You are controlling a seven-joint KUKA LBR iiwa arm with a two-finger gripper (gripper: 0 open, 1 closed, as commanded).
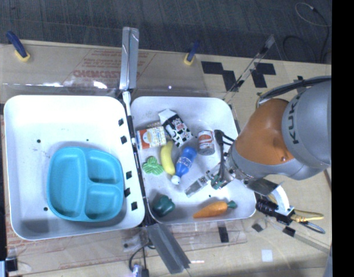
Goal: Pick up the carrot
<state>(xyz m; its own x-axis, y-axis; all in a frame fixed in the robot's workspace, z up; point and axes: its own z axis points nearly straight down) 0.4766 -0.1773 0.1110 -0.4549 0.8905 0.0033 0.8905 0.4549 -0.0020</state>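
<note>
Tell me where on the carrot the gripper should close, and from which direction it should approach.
Grip the carrot across the thick middle of its orange body, coming down from above with the fingers spanning its narrow width. It lies flat and nearly level near the right bin's front wall, green top toward the arm. The gripper hovers just above and behind it. The front wall looks close, so a top approach seems safest.

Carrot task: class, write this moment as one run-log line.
carrot: lying in right bin, front | tool: above the carrot, not holding it
</note>
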